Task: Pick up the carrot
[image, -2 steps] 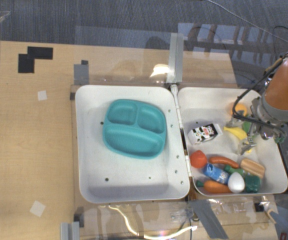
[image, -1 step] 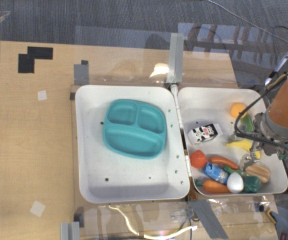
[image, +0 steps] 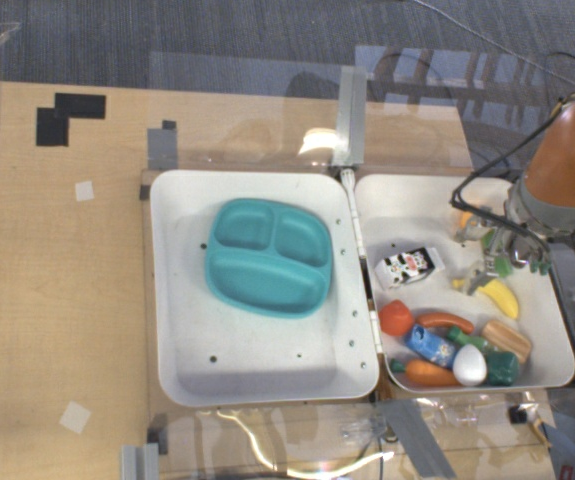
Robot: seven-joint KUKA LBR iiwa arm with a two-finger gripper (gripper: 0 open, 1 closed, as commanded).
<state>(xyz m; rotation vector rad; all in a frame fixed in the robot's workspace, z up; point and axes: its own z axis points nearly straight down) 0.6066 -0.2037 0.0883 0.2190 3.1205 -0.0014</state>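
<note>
The carrot [image: 426,372], orange and stubby, lies at the front edge of the right bin [image: 427,203], next to a white egg [image: 469,364] and a blue can [image: 428,344]. My gripper [image: 490,258] hangs over the right side of this bin, above a yellow banana [image: 498,297]. It is well behind and to the right of the carrot, with nothing visibly held. The arm's orange band [image: 570,153] sits above it at the right edge.
The right bin also holds a black-and-white carton [image: 408,265], a red tomato [image: 395,317], a long red-orange vegetable [image: 446,322], a tan block [image: 507,338] and a green item [image: 500,367]. A teal divided plate [image: 267,256] lies in the left bin [image: 182,348].
</note>
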